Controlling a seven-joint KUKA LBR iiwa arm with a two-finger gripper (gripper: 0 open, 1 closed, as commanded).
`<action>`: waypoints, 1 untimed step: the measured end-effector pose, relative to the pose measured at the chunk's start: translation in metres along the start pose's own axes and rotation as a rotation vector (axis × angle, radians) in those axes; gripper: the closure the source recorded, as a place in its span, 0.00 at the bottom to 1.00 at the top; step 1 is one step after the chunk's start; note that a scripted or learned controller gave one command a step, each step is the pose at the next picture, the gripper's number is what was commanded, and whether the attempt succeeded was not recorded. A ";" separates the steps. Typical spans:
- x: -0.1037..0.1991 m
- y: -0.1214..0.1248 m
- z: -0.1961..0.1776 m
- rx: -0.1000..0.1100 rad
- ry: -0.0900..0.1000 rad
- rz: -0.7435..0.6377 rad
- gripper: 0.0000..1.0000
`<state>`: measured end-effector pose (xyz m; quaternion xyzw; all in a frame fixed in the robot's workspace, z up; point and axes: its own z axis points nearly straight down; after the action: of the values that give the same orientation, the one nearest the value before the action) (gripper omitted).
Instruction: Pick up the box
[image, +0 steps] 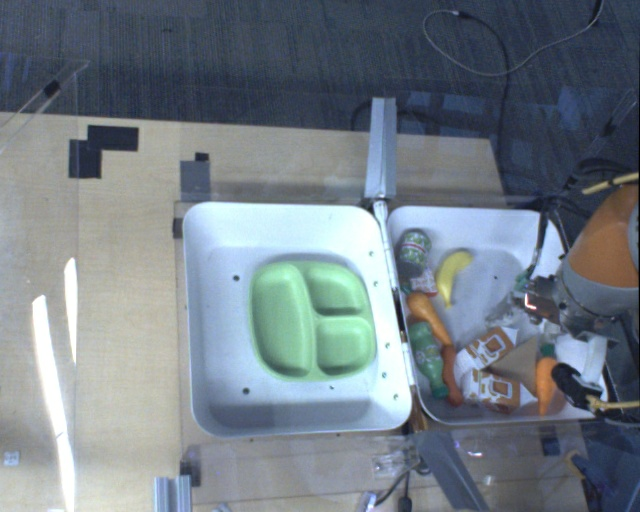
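Picking target: the brown box (497, 352), lying flat in the right bin (480, 225) at about 5 o'clock, between a carrot (428, 312) and another carrot (543, 385).
End effector (540, 300): just beside the box at its 1 o'clock; I cannot tell its state.
Advice: descend straight onto the box middle and avoid the second box (495, 388) touching below.
Left bin: holds a green tray (312, 318).

Two white bins side by side, center frame. Left bin (200, 300) holds a green divided plate (310, 320). Right bin (480, 225), w/ arm (600, 265) over its right edge, holds a can (414, 246), banana (452, 272), carrots (430, 318), brown box (495, 365).
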<state>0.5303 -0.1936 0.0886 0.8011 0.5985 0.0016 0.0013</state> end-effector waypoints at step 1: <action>0.001 0.001 -0.011 -0.003 0.002 -0.001 1.00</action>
<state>0.5321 -0.1927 0.0993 0.8007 0.5990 0.0032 0.0021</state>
